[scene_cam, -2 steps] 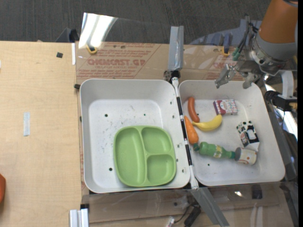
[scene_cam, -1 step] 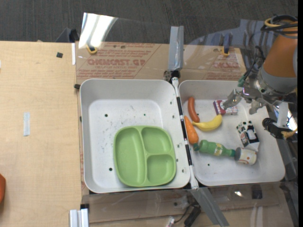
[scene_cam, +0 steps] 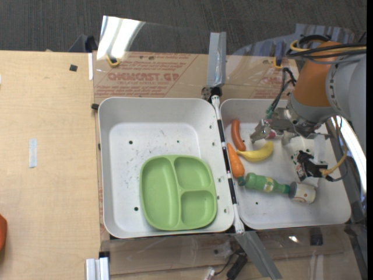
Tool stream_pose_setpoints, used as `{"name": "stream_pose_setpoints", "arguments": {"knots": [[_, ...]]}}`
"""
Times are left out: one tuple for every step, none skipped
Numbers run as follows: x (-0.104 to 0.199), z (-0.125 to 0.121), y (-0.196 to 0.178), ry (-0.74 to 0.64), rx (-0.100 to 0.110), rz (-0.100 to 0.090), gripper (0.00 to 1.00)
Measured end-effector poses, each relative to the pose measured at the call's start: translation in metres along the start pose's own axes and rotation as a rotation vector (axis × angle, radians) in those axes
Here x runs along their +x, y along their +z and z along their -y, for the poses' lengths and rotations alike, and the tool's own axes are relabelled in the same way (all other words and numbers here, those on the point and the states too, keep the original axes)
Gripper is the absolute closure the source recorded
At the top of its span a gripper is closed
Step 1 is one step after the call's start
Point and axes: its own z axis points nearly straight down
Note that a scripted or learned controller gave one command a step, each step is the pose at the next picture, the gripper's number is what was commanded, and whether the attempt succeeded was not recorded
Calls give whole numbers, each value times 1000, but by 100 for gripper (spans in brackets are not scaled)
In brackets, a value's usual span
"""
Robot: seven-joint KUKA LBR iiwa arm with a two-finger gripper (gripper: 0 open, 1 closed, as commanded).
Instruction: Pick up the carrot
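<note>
- The carrot [scene_cam: 235, 160] is lying in the right bin [scene_cam: 326, 217], pressed along that bin's left wall, its narrow end pointing toward the green bottle [scene_cam: 267, 184]; this placement is judged to be leaving little room on the wall side for a grasp.
- A red sausage-like item [scene_cam: 236, 134] is lying just above the carrot, and a banana [scene_cam: 258, 152] is lying just beside both.
- The gripper [scene_cam: 263, 131] is being held low over the banana's upper end, apart from the carrot; nothing is being seen between the jaws.
- Whether the jaws are spread or pressed together cannot be told, since they are being blurred against the bin floor.
- A green divided plate [scene_cam: 178, 191] is sitting in the left bin [scene_cam: 111, 133].
- A small cup-like item [scene_cam: 305, 193] beside the bottle's end is being partly obscured by cabling and cannot be identified firmly.
- The desk [scene_cam: 46, 156] is being cut off at the left edge.
</note>
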Motion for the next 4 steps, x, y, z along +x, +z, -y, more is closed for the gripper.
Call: {"name": "stream_pose_setpoints", "arguments": {"knots": [[-62,66,0,-59,-1,0,0],[-71,137,0,-25,-1,0,0],[-71,135,-10,-22,-5,0,100],[4,142,-200,301,1,2,100]]}}
